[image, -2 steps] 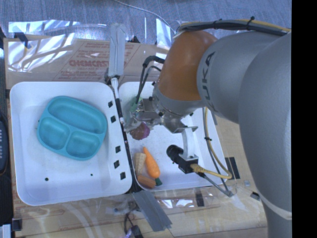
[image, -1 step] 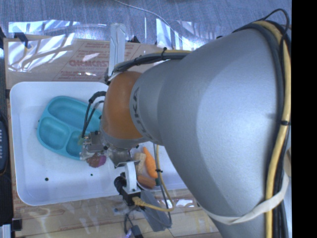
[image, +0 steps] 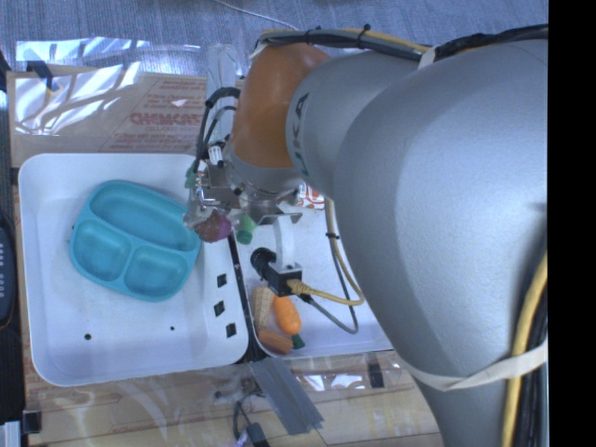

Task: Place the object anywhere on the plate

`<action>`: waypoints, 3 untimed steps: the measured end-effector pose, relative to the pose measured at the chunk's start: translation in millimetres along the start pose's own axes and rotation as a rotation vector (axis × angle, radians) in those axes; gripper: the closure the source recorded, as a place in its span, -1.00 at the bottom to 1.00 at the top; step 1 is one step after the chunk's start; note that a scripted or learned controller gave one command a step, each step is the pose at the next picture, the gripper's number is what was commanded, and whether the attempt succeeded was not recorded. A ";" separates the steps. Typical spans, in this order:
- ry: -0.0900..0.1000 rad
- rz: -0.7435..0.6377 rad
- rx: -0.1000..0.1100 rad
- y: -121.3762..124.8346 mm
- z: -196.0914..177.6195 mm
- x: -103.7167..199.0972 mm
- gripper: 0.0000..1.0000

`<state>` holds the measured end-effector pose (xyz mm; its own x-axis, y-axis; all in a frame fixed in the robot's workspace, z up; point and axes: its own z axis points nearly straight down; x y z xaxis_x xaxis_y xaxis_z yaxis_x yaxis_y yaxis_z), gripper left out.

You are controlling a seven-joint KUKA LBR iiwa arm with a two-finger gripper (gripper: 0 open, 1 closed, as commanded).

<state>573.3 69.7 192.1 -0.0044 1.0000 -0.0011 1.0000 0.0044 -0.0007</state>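
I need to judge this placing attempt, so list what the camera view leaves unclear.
- Gripper: blurred and crowded by cables; its state and the small purplish thing beside it are unreadable.
- Right bin: the grey arm covers most of it.
- Carrot: clear, but the pale and orange-brown pieces by it are too small to name.
- Blue plate: its right rim meets the gripper; contact unclear.

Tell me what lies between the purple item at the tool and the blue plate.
Nothing visible does. The purple item sits at the tool, right by the near edge of the blue plate in the left bin. The plate's compartments look bare, and no object lies in the short gap.
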 end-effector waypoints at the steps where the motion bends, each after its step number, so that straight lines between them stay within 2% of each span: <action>1: 0.000 -0.002 0.003 -0.9 1.3 1.2 -1.00; 2: 0.004 -0.005 -0.009 10.8 -164.3 41.9 -1.00; 3: 0.002 -0.005 -0.003 69.1 -244.0 31.7 -1.00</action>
<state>642.5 102.0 436.0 -0.0090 1.0000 0.0005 1.0000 0.0090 0.0027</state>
